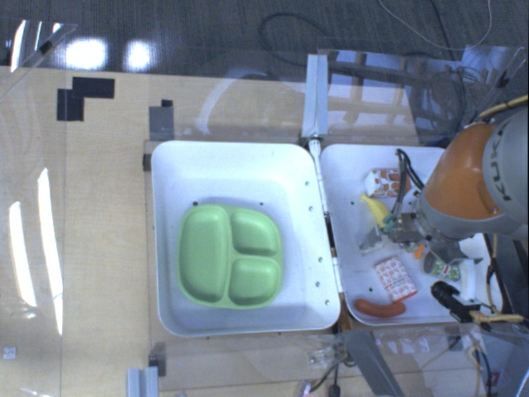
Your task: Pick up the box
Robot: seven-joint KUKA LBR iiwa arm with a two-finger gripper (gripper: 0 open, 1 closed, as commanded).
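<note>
Presently the step in hand appears to be the approach: the gripper (395,228) hangs low over the middle of the right white bin (347,165), and whether it is released or clenched cannot be told. It should settle squarely over the small flat patterned box (394,276), near that bin's front edge. Going left to right: the left white bin (178,165) holds a green three-compartment plastic tray (231,255); the right holds a yellow banana-shaped toy (376,209), the box, and a red sausage-shaped toy (380,308) at the front edge.
</note>
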